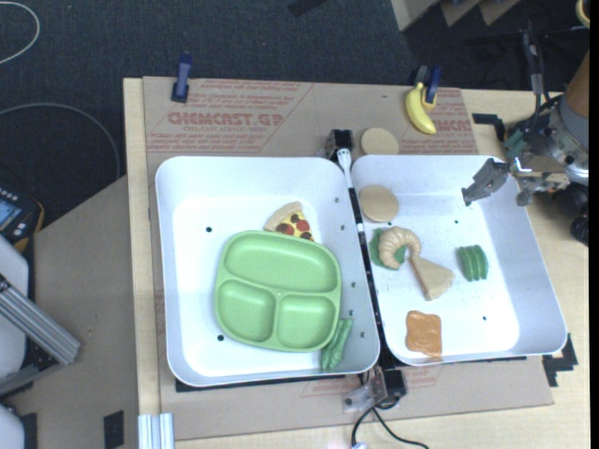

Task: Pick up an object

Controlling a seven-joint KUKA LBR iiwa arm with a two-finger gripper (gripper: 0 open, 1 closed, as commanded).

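Objects for picking lie in the right bin (524, 251): a tan round cookie (380, 203) at its far left, a croissant (397, 244) on a green leaf just nearer, a pale wedge (431, 276) touching the croissant's near right, a green ridged piece (473, 262) to the right, and an orange toast slice (423, 332) nearest. The gripper (484, 184) hangs over the bin's far right part with nothing between its fingers; how far apart they stand cannot be told. In the left bin (178, 251) sit a green divided plate (278, 291), a pizza slice (291, 221) at its far edge and a green pod (336, 343) at its near right. On the bench beyond the bins lie a banana (420, 110) and another tan disc (379, 141).
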